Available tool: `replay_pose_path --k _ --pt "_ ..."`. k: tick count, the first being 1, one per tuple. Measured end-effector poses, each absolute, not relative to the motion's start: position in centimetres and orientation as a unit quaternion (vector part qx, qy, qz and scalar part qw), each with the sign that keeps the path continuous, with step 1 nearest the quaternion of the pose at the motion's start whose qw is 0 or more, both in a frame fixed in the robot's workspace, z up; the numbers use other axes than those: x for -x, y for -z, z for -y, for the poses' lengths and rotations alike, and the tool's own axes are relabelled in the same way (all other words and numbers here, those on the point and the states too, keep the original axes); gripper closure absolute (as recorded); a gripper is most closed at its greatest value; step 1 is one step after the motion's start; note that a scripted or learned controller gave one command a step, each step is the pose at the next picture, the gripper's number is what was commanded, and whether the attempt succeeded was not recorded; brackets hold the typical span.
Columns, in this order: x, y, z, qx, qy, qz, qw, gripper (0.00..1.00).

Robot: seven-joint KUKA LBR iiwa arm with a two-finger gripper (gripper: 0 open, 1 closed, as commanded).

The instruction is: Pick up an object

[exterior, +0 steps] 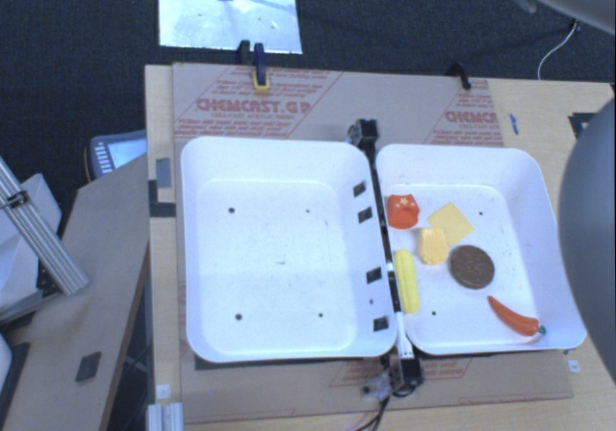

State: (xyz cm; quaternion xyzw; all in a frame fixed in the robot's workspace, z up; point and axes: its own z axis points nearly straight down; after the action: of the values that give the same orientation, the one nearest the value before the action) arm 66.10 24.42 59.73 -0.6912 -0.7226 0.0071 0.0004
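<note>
Camera view, my log: right bin [520,164] holds orange block [402,211], yellow wedge [450,223], pale yellow lump [433,246], brown disc [472,266], yellow corn [407,281] against inner wall, red pepper [512,316] near front corner. Left bin [202,169] beside it on tabletop [164,131]. Grey arm [589,227] at right edge. Pincer state: cannot tell.

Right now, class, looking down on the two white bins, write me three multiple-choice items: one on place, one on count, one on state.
1. Which bin holds the toy foods?
A. Left
B. Right
C. Both

2. How many items lie there?
A. Three
B. Six
C. Nine

3. The brown disc is:
A. Lying flat
B. Standing on edge
C. Stacked on the chilli

Answers:
1 B: everything sits in the right bin.
2 B: tomato piece, cheese wedge, yellow lump, disc, corn, chilli.
3 A: its round face points up, apart from the chilli.
</note>
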Motion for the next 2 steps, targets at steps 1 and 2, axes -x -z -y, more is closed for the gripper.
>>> replay_pose_path --k 1,2 --pt "-66.29 -60.52 -24.56 0.69 -0.0046 0.724 -0.001 1.0" --pt "-66.52 -61.32 -24.71 0.688 0.0 0.726 -0.004 1.0"
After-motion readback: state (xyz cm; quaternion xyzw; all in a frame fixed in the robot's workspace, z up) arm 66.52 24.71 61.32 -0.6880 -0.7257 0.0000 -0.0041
